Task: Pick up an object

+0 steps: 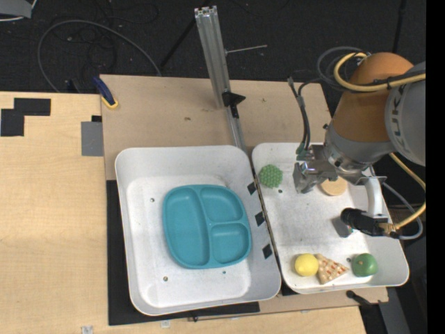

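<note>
My gripper hangs over the upper part of the right bin, fingers pointing down and spread, with nothing between them. A tan round disc lies just to its right, partly hidden by the wrist. A green bumpy ball sits to the gripper's left near the bin's left wall. Along the bin's front edge lie a yellow lemon, a pizza slice and a green round fruit.
The left bin holds a teal divided plate. An upright aluminium post stands behind the bins. Bare bin floor lies between the gripper and the front row of objects.
</note>
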### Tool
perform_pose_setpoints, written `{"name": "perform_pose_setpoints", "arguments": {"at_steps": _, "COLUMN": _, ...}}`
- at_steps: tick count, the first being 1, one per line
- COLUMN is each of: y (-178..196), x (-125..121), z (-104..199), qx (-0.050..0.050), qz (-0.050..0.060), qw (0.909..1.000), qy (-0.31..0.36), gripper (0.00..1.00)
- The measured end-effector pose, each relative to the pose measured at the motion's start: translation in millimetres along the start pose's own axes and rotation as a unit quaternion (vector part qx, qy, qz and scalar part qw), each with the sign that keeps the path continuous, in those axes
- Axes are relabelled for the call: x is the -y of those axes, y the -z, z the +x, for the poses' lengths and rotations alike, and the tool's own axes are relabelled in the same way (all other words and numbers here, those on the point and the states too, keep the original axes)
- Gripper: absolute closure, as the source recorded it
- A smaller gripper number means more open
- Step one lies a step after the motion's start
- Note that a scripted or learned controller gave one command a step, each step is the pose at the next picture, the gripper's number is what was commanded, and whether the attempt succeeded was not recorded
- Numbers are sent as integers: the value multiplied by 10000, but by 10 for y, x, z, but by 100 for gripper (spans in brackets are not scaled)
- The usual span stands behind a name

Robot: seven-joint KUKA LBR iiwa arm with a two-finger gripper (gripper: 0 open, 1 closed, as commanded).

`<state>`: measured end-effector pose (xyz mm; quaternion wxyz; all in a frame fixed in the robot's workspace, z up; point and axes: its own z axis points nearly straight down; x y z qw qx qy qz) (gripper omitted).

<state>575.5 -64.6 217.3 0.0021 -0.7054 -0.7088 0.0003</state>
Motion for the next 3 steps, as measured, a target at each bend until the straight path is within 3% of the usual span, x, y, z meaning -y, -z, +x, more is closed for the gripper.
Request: {"name": "perform_pose_setpoints", "arguments": {"at_steps": 3, "y": 33, "x": 10, "z": 1531, "qx": 4, "qz": 0, "qw": 10000, "qy": 6, "gripper": 100}}
